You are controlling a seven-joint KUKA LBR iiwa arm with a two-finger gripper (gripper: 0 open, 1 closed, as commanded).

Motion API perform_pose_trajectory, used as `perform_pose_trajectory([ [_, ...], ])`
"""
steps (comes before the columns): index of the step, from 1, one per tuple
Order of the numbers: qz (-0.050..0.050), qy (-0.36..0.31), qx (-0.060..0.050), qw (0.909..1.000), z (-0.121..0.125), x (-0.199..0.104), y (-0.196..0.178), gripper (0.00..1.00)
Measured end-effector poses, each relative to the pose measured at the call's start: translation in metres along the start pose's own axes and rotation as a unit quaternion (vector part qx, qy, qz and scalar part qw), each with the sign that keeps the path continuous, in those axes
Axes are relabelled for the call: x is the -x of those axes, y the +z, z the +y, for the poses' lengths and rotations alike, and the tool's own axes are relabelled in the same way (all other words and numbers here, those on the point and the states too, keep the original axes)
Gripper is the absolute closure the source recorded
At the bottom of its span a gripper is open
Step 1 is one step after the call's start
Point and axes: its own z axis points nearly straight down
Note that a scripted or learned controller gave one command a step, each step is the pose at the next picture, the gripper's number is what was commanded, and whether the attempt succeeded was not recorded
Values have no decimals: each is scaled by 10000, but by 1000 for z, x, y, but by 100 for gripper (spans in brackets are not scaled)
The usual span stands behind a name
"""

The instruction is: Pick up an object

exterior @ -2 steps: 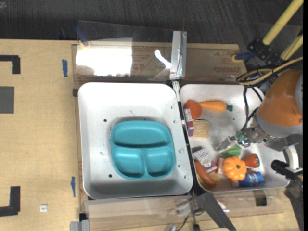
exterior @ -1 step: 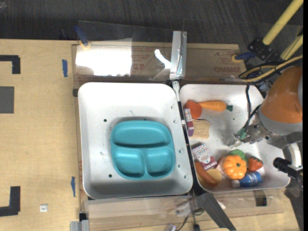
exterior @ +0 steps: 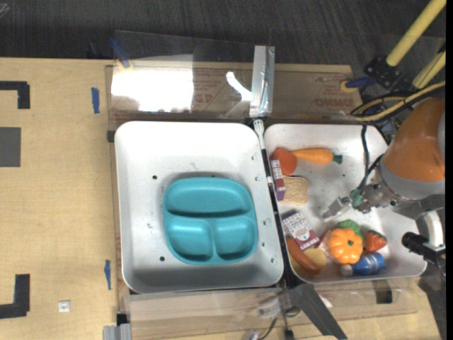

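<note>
I see a tan bench (exterior: 49,211) on dark carpet (exterior: 177,6) carrying 2 white bins. The left bin (exterior: 134,154) holds a teal divided tray (exterior: 209,218). In the right bin (exterior: 333,134), the gripper (exterior: 345,202) hangs just above the toy pumpkin (exterior: 345,244), right of the cracker (exterior: 296,190); I cannot tell its opening or hold.

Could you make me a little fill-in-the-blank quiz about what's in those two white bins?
1. The teal divided tray lies in the ____ bin.
2. The toy carrot lies in the ____ bin.
3. The small pumpkin is ____ in colour.
4. The tray has ____ compartments.

Missing words: left; right; orange; three
</note>
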Motion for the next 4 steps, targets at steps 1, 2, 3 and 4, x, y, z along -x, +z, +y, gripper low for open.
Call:
perform_pose_trajectory([
  [1, -11, -46, -1, 10000, -33, -26, 9, 0],
  [2, -32, -30, 39, 10000, -31, -25, -3, 100],
  [3, 3, 1253, -31, 9921, 26, -28, 11, 100],
  [4, 6, 1249, -34, 9922, 26, -29, 11, 0],
])
